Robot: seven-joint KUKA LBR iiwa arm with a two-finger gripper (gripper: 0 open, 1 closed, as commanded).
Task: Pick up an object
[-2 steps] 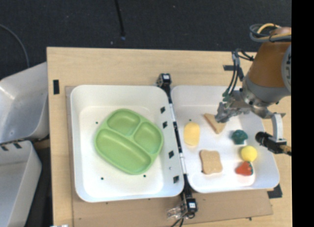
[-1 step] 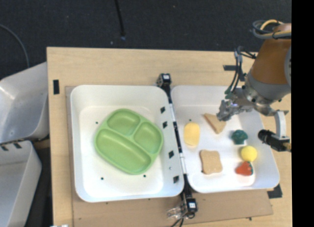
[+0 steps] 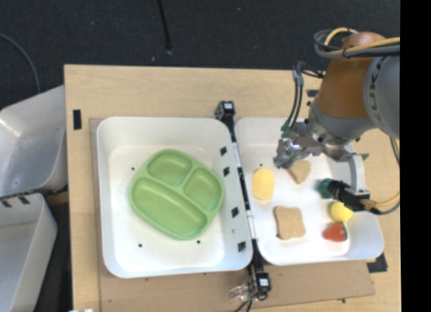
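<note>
Tan wedge of bread point(image 3: 300, 170) sits in the right bin point(image 3: 363, 243), and I see my hand point(image 3: 291, 157) low, right beside it. I cannot tell its grip state. Nothing looks lifted yet, so I judge the pick unfinished.

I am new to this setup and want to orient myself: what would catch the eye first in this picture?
First comes the bright green divided plate, lying alone in the left bin. Next is the grey arm with its orange band, reaching in from the right, with its gripper low over a tan piece in the right bin. Around it lie a yellow lemon-like item and a bread-like slice.
</note>
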